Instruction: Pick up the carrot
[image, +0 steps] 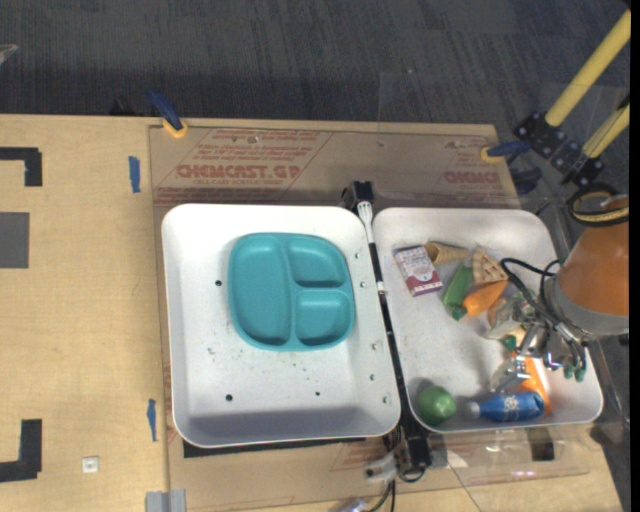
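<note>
Over the right bin (420, 225), the pincer (528, 372) hangs at four o'clock. Its grip state I cannot tell. An orange carrot (486, 296) lies at its eleven o'clock.

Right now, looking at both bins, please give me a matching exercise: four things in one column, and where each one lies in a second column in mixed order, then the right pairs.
Things:
1. teal divided plate
2. green ball
3. blue bottle
4. small purple-and-white carton

Places:
A. right bin, near front edge, beside the divider
B. right bin, upper left part
C. left bin, in its middle
D. right bin, front edge, just right of the green ball

Pairs: 1-C, 2-A, 3-D, 4-B
</note>
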